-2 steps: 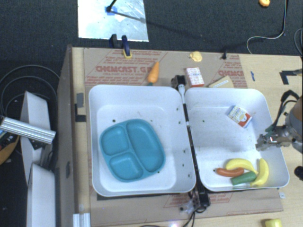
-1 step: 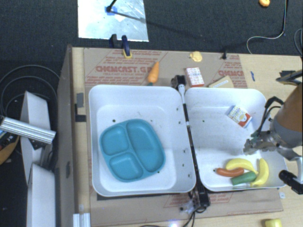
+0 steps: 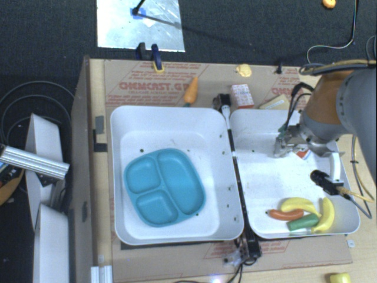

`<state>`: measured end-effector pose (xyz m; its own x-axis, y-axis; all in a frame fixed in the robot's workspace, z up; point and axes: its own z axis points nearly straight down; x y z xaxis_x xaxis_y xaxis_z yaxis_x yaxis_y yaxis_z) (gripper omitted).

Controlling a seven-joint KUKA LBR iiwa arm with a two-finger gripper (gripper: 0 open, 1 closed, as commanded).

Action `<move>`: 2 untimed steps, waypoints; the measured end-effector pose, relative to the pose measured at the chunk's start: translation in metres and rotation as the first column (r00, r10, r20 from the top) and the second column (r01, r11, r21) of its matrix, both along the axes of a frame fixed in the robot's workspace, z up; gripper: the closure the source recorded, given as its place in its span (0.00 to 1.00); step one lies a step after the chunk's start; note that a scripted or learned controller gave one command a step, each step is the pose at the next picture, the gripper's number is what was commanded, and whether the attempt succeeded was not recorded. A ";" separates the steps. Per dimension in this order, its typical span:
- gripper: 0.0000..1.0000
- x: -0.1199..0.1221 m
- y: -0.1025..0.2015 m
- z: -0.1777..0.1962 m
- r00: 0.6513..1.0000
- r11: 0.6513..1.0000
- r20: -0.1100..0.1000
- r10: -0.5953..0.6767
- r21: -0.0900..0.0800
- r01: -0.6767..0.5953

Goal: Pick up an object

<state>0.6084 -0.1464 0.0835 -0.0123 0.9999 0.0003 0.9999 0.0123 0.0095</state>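
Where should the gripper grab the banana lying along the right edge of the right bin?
Probably the banana at its mid-length, from above, fingers closing across its width. It lies flat, and its lower tip touches the green piece, so the upper half is freer.

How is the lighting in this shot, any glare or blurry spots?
Camera view: even overhead light, soft shadows inside the white bins; bright glare on the foil sheet up top; the pincer looks slightly blurred; the blue tray is sharp.
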 end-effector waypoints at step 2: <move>1.00 -0.093 -0.055 0.153 1.000 1.000 -0.006 -0.016 -0.003 0.016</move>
